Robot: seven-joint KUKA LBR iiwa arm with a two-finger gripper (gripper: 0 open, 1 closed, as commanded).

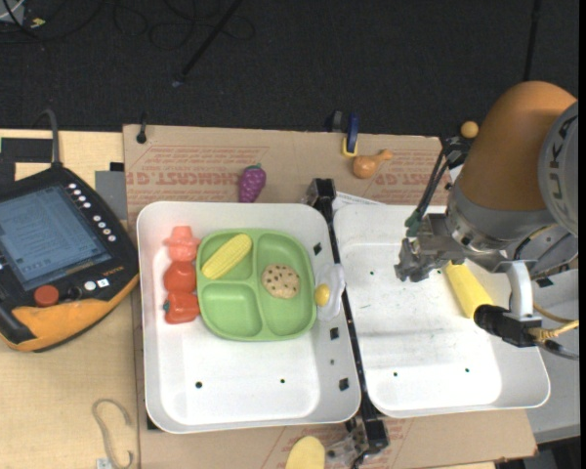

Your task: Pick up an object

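Note:
My gripper [413, 265] hangs low over the upper left part of the right bin [439, 379], with the grey and orange arm reaching in from the right. Just to its right, a yellow stick-shaped object [464, 289] lies on the bin floor, partly under the arm. The left bin [234, 389] holds a green divided plate [236, 317] bearing a yellow corn cob [225, 254] and a cookie [281, 280]. A red and pink toy figure [180, 277] lies beside the plate's left side. A small yellow piece [323, 295] sits at the plate's right rim.
On the cardboard behind the bins lie a purple grape bunch [252, 182] and an orange pear-shaped toy [369, 163]. A yellow object [306, 451] sits at the front edge. A teach pendant [49, 252] rests left of the bins.

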